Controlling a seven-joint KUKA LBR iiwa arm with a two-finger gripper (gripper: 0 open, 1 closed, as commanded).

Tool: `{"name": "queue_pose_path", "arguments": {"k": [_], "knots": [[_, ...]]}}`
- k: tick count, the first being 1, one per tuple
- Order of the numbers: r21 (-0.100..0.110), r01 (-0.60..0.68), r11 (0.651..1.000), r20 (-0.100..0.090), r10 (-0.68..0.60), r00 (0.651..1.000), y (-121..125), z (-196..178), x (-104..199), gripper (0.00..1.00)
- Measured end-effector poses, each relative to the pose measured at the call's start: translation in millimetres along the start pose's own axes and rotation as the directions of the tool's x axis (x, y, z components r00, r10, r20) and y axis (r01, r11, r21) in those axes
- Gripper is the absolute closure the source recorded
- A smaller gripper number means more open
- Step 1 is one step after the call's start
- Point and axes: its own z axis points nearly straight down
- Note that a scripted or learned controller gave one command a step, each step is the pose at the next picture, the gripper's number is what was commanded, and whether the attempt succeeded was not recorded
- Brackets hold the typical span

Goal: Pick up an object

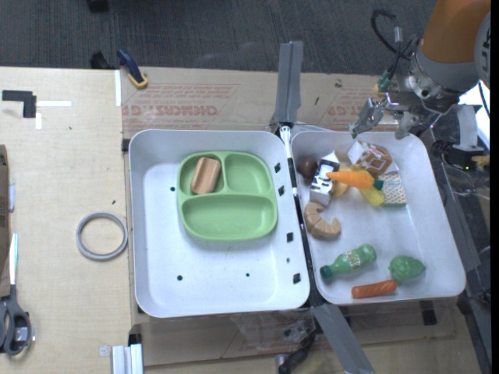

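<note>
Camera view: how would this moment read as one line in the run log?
pincer: open, above right bin's far edge | holding: nothing | green tray: left bin

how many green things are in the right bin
2: a green bottle near the front middle and a green leafy vegetable at the front right corner. More could be hidden in the pile at the back.

Claw (383, 117) poised above the far rim of the right bin (444, 232), fingers spread, nothing between them. In that bin: carrot (351, 178), croissant (321, 220), green bottle (349, 262), sausage (373, 289), green leafy piece (406, 268). In the left bin (148, 232): green tray (228, 195) with a bread roll (205, 174) in its upper-left compartment. On the tabletop (54, 170) to the left: tape ring (102, 234), scissors (13, 318).
</note>
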Motion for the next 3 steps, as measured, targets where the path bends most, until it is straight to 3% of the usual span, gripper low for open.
{"name": "queue_pose_path", "arguments": {"k": [1, 2, 3], "knots": [[0.002, -0.298, 0.955, 0.000, 0.298, 0.955, -15, 113, -75, 0.00], [-0.024, -0.236, 0.972, -0.001, 0.236, 0.972, -25, 157, -82, 0.00], [-0.022, -0.183, 0.983, 0.000, 0.183, 0.983, -49, 160, -71, 0.00]]}}
